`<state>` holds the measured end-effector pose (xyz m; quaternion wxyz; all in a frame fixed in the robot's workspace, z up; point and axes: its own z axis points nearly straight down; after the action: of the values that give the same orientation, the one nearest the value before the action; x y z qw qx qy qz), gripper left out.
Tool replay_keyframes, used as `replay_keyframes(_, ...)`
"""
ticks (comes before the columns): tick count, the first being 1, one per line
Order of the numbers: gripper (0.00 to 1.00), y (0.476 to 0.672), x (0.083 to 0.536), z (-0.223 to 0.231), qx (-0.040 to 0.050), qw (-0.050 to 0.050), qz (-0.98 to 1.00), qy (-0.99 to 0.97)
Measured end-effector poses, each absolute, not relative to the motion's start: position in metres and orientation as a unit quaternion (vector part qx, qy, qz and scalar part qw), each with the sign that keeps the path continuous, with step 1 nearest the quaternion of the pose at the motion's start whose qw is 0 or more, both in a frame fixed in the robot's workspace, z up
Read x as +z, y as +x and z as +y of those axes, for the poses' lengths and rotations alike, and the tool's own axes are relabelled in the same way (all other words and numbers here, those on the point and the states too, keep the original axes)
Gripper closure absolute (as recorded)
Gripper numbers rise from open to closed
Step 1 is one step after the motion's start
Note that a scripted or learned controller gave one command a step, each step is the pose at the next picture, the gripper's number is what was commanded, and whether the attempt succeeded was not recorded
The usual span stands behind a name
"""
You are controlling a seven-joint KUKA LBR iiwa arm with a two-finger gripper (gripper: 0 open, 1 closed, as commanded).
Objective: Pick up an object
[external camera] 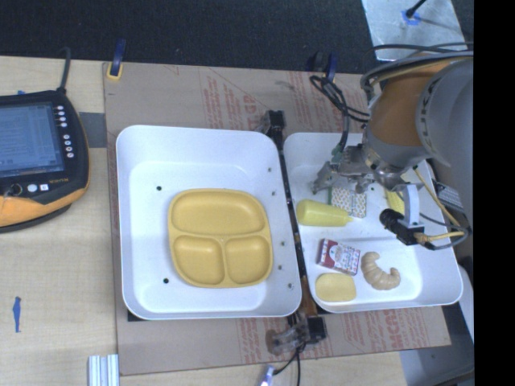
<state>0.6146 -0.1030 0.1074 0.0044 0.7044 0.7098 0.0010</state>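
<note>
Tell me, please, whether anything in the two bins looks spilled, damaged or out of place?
Nothing stands out. The yellow divided tray lies flat in the left bin. In the right bin, the yellow cone, red packet, croissant and yellow disc lie apart, unspilled. The gripper hangs over that bin's far end.

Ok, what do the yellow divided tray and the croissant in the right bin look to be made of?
The yellow divided tray looks like moulded plastic with a smooth, matte finish: uniform colour, rounded compartment edges. The croissant is likely a plastic toy: tan, evenly coloured, faint sheen, ridged segments. The view is too coarse to rule out rubber.
</note>
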Motion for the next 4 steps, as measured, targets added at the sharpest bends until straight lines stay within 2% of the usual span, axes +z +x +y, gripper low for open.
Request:
replay_keyframes(1, 0.00, 0.623, 0.096, -0.117, 0.0022, 0.005, 0.709, 0.706)
replay_keyframes(2, 0.00, 0.610, 0.092, -0.144, -0.0015, -0.002, 0.708, 0.707)
replay_keyframes(3, 0.00, 0.600, 0.093, -0.190, 0.0039, -0.005, 0.710, 0.704)
replay_keyframes(4, 1.00, 0.599, 0.104, -0.194, 0.0015, -0.003, 0.710, 0.704)
